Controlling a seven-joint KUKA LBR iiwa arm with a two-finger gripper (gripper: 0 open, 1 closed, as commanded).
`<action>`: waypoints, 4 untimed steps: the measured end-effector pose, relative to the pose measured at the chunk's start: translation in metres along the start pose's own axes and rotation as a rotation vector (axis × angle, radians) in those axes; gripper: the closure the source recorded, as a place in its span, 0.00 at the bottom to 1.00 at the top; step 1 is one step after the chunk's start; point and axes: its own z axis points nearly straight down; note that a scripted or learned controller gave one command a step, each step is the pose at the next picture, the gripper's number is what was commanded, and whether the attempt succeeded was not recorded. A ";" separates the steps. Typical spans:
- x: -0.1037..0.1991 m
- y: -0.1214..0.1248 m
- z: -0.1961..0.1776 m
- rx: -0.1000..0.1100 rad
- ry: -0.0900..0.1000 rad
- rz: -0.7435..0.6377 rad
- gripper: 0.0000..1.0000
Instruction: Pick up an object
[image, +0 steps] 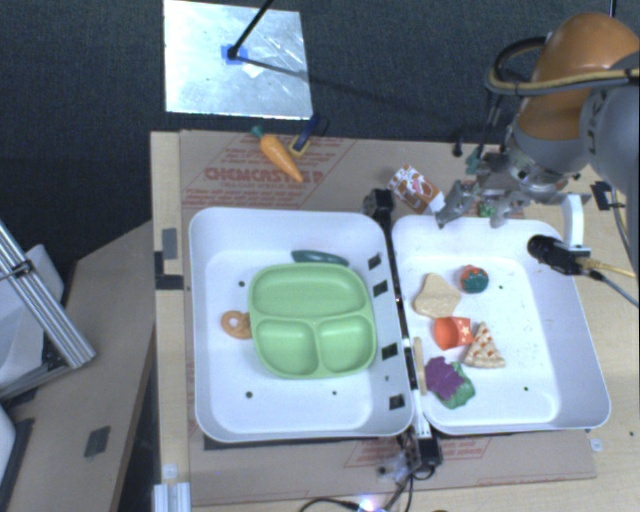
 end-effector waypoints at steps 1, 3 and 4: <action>0.000 0.002 -0.006 -0.010 -0.001 -0.001 0.00; 0.000 0.000 0.099 -0.006 0.000 0.001 0.00; 0.001 0.000 0.148 -0.005 0.000 0.001 0.00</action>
